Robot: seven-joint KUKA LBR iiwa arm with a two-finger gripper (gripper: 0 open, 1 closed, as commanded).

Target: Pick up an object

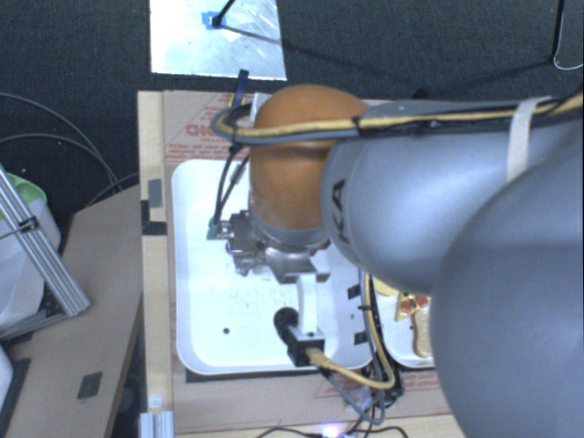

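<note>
Camera view, arm (438,235) over left bin (196,272), gripper state can't tell, yellow-red obj (415,322) in right bin.

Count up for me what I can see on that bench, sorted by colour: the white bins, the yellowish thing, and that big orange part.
White bins: 2, the left bin and the right bin, mostly behind the arm
Yellow items: 1, a yellow object in the right bin
Orange parts: 1, the orange band on the arm
Total: 4
</note>
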